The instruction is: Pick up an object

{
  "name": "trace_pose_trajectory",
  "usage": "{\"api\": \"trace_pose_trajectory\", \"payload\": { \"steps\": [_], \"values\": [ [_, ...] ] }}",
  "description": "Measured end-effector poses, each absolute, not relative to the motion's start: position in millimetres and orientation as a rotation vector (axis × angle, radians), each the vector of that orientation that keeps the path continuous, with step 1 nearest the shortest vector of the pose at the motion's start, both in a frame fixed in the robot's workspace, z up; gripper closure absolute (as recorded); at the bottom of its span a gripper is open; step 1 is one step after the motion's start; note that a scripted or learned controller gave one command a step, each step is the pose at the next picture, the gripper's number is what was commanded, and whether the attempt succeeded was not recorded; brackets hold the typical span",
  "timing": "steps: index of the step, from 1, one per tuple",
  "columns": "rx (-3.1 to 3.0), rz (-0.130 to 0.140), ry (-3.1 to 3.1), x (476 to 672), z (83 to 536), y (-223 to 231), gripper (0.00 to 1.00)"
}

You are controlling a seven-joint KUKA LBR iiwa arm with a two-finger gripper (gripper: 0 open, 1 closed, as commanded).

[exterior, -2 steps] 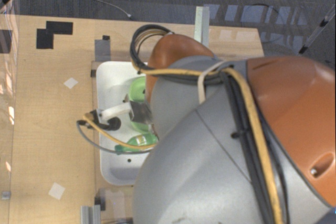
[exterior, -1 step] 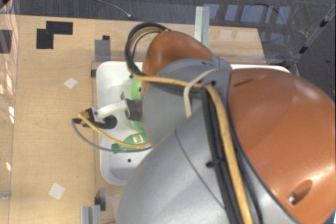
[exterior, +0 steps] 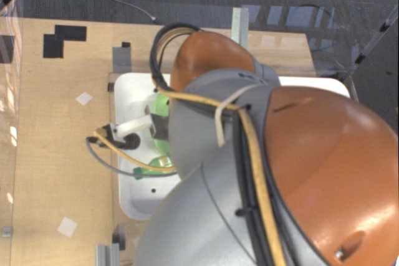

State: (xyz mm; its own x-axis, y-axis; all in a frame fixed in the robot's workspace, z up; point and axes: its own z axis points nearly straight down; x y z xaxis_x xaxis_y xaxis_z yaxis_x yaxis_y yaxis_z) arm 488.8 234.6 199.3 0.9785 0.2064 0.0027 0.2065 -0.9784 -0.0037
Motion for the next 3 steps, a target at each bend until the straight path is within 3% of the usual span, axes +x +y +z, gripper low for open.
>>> {"api": "trace_pose_trajectory", "payload": {
  "steps": [1, 2, 3],
  "values": [
    [-3.119, -0.005, -0.328, 490.0, 209.5, 234.5, 1.0],
    [-3.062, -0.005, -0.7, 487.4, 268.1, 235.2, 1.0],
    [-3.121, 0.001, -0.355, 486.5, 224.3, 233.0, 1.0]
  ]
}}
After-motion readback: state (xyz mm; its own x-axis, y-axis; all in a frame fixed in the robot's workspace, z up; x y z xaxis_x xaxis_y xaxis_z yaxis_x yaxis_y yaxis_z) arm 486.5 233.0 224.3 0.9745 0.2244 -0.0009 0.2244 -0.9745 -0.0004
